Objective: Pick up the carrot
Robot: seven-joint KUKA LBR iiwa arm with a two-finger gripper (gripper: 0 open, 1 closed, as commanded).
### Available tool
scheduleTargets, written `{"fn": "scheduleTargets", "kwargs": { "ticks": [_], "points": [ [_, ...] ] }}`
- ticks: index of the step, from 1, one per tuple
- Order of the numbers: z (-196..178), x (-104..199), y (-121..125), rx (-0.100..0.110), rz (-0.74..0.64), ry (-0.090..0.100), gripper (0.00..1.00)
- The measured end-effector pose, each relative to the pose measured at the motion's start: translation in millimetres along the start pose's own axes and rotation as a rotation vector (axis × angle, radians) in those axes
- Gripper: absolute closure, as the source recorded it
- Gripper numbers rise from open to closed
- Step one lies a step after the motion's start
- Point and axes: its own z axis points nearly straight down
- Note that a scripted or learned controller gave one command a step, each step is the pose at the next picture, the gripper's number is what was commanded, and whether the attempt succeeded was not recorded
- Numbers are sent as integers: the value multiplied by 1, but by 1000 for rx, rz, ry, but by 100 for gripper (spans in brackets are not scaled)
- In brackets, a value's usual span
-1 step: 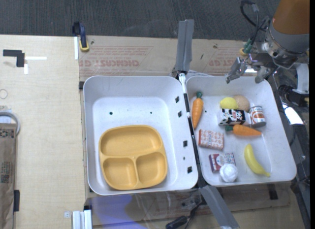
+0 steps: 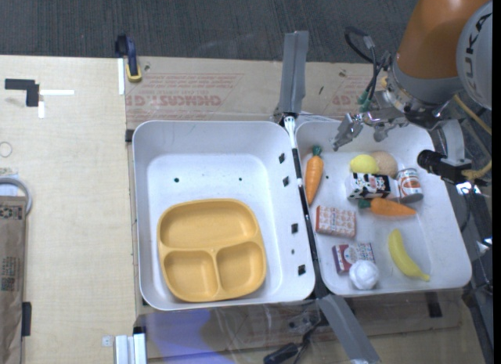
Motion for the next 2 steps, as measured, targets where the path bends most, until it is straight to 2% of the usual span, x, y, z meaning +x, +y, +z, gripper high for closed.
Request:
{"fn": "scheduleTargets", "kwargs": {
  "ticks": [1,2],
  "points": [
    [-56,-49,-61,-1,294,-1,0],
    [0,-43,-130,1,311,1,0]
  ]
}}
